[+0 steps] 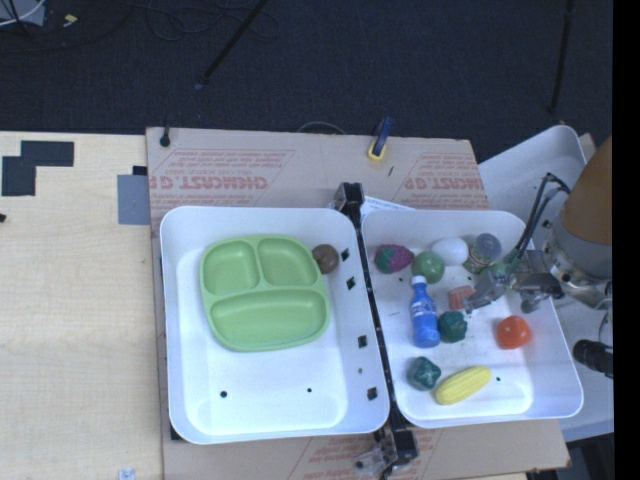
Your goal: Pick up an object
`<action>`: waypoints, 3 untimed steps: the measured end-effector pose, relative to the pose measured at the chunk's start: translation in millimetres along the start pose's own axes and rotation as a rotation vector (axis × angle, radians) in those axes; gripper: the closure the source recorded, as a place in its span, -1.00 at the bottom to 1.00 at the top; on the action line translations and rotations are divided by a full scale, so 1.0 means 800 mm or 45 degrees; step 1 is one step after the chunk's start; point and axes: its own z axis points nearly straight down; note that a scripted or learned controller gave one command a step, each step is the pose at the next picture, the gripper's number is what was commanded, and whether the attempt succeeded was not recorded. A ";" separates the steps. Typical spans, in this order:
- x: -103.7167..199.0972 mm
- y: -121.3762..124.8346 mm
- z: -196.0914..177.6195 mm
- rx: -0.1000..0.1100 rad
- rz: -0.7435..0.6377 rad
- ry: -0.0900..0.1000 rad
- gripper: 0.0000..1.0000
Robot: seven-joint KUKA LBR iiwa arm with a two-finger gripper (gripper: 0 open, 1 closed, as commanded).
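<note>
- Closest candidate to the pincer (487,293) looks like the small pinkish block (460,297), lying in the right bin (560,393) just left of the pincer tip.
- My guess: it's light and stiff, easiest to nip across its short sides. Can't tell if it's slippery.
- Honestly can't tell whether the pincer is apart or together; nothing visibly sits in it.
- Around the block: blue bottle (424,312) just to its left, dark green ball (452,326) just below, red tomato (513,332) down to the right, grey can (486,247) above.
- Yellow corn (463,384) is further below it.
- Way left of the block, the other bin holds a green divided plate (264,293).
</note>
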 end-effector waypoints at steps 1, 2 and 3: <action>0.000 0.003 -0.009 -0.016 -0.003 -0.003 -1.00; 0.002 -0.002 0.046 -0.013 -0.005 -0.002 -1.00; -0.001 -0.008 0.103 -0.011 -0.004 -0.001 -1.00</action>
